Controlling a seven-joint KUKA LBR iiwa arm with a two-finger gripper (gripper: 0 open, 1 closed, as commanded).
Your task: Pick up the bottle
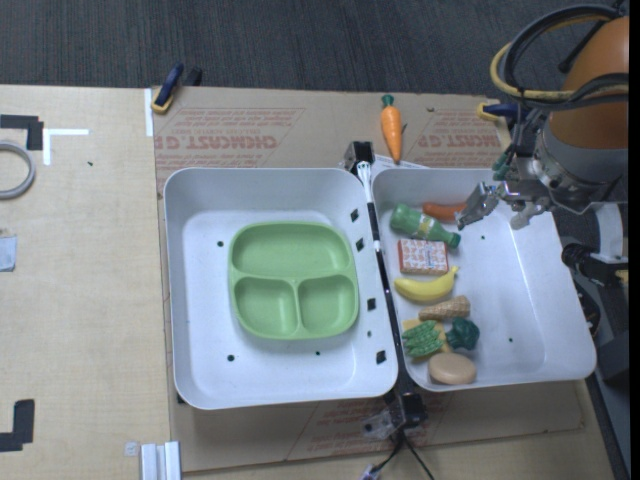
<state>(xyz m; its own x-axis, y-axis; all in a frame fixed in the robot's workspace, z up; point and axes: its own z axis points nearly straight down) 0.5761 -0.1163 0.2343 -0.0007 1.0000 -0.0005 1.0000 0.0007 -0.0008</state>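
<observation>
Green divided plate point(294, 290) in left bin point(190, 298); banana point(426, 286), broccoli point(463, 334) in right bin point(530, 318).

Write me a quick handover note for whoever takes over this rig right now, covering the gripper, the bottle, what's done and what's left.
Gripper: above the upper part of the right bin, beside the bottle's cap end, nothing between its fingers; open or shut is unclear.
Green bottle: lying on its side in the right bin, by the left wall, above the red-and-white box and banana.
Left bin holds a green divided plate.
Done: the arm is close to the bottle.
Left: grasp the bottle and lift it.
</observation>
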